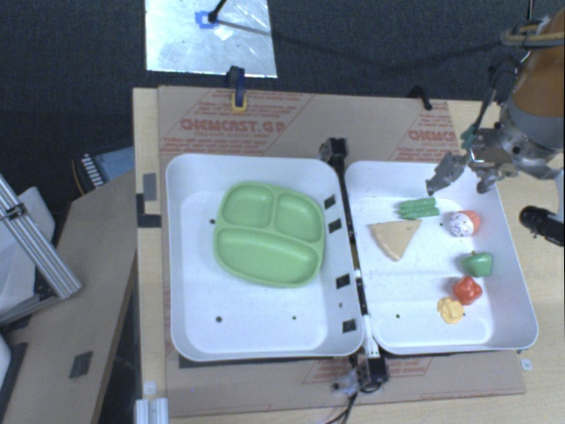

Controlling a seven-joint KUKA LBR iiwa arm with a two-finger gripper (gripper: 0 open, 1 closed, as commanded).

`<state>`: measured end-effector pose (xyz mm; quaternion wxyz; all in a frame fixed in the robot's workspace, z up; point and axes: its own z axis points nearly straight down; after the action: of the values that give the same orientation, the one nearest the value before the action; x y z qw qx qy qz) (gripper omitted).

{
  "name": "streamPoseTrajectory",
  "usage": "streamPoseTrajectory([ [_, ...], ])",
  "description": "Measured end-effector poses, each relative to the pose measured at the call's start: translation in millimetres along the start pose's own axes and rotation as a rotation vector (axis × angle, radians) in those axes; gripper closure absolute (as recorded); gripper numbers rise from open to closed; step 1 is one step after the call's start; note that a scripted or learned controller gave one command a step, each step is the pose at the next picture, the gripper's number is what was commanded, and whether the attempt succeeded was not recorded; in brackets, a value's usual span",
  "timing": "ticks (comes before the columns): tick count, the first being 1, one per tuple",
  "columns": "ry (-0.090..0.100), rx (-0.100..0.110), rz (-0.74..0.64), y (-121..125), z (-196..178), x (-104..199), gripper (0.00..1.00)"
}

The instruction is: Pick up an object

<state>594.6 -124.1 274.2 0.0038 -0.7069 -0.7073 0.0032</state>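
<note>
We saw the gripper [465, 175] spread and holding nothing, over the right bin's [508, 237] far edge. Just below it lay a green bean pod [417, 208], then a cheese wedge [394, 238]. The left bin [190, 263] held a green tray [268, 233].

Right bin [508, 325]: bare floor at middle and near edge; toys crowded along right wall [466, 263]. Left bin: green tray [269, 234] occupied centre.
</note>
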Motion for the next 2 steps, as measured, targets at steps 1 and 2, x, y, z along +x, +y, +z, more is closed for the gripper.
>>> streamPoseTrajectory([
  [1, -0.002, -0.012, -0.002, 2, -7, 0, 0.0],
  [2, -0.001, -0.01, -0.001, -6, 48, -3, 0.0],
])
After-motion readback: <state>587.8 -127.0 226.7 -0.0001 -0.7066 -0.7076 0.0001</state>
